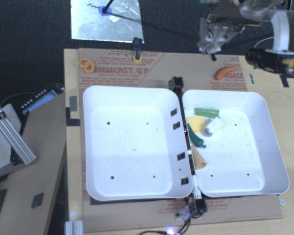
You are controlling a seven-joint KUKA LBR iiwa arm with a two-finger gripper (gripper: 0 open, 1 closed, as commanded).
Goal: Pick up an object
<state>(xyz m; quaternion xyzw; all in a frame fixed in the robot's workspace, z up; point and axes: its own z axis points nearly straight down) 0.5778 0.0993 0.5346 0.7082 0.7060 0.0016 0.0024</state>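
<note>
Near the left wall of the right bin, a small pile of toys is seen. They look light, small and maybe slippery. The green stick on top could be pinched across its middle. High in the upper right of the frame, the end effector hangs over the surface with nothing seen in it.

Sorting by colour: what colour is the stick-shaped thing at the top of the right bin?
Green, camera view.

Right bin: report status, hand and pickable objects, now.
Hand up beyond the bins' far edge, nothing seen between its fingers. Right bin: green piece, yellow piece, small items clustered by the divider, untouched. Orange object lies outside on the board.
</note>
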